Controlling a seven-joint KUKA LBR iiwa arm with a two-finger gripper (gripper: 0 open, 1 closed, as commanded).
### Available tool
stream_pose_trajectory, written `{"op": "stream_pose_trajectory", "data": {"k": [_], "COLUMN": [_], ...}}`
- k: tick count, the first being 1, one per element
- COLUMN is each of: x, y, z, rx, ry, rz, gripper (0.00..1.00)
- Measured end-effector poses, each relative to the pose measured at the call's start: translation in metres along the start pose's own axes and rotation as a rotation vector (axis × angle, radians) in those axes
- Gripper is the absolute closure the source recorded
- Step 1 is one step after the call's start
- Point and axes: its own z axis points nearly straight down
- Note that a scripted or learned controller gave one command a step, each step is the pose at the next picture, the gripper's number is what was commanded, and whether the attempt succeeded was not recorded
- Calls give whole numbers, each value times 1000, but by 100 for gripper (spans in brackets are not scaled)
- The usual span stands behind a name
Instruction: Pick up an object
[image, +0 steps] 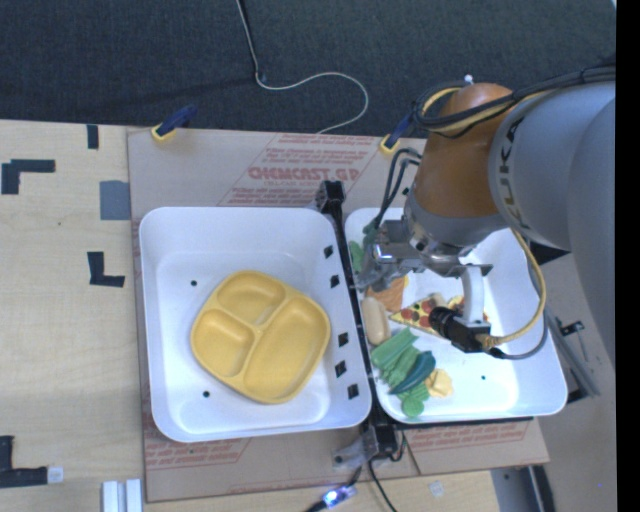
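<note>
Whether the gripper (432, 283) stands wide or narrow cannot be told: the grey wrist and its orange band cover it from above as it hangs low over the right bin (520, 390).

Well to its left, alone in the left bin (160, 300), lies a yellow plate (260, 335) with three compartments, flat and upright. Nearer, just left of and below the gripper, a tan bread-like roll (375, 322) lies along the right bin's left wall. Below it are several green leafy toy pieces (400, 358) heaped together and touching. Almost directly under the gripper lies a pizza slice (428, 314), partly hidden by it. Lower and slightly right sits a small yellow piece (440, 382), beside the green heap.

As for progress, nothing can be seen lifted or clamped, so the pick looks not yet done. The arm seems placed for a grasp, and the closing and lifting remain. The pizza slice seems the likeliest target; it is flat and thin, which may make it hard to catch.
</note>
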Motion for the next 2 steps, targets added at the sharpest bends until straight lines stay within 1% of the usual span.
{"op": "stream_pose_trajectory", "data": {"k": [1, 2], "x": [3, 4], "y": [0, 8], "z": [-2, -19], "rx": [-3, -6], "ry": [-1, -2], "rz": [2, 3], "gripper": [100, 100]}}
